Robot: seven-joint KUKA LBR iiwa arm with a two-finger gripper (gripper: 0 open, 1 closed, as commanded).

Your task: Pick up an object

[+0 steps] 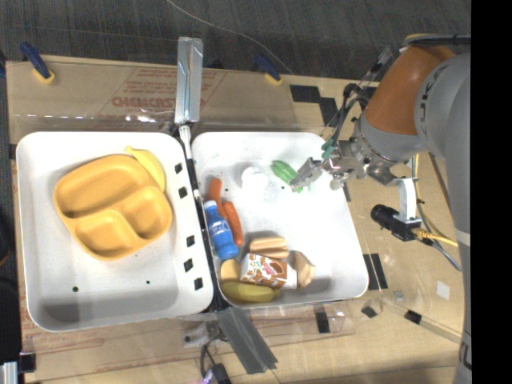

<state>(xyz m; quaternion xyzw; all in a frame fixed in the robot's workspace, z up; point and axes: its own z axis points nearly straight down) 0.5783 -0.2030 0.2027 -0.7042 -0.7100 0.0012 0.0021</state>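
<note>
Taking the right bin as landmark: the gripper is hanging over its upper right portion, the grey arm with its orange band reaching in past the bin's right rim. A small green object is lying on the bin floor in the upper middle, just beside the fingertips on their left side; whether it is touching them cannot be told. How the pincer is set, apart or together, cannot be told either, since the tips are reading as one blurred grey shape at this slant. A pale white object is sitting just left of the green one. Along the bin's left wall an orange carrot-like piece, a blue bottle and a second orange piece are lying lengthwise. In the bin's lower left corner a sandwich-like toy, a brown printed carton and a banana are crowding together, well apart from the gripper. Left of this bin, the other bin is holding a yellow divided tray.
</note>
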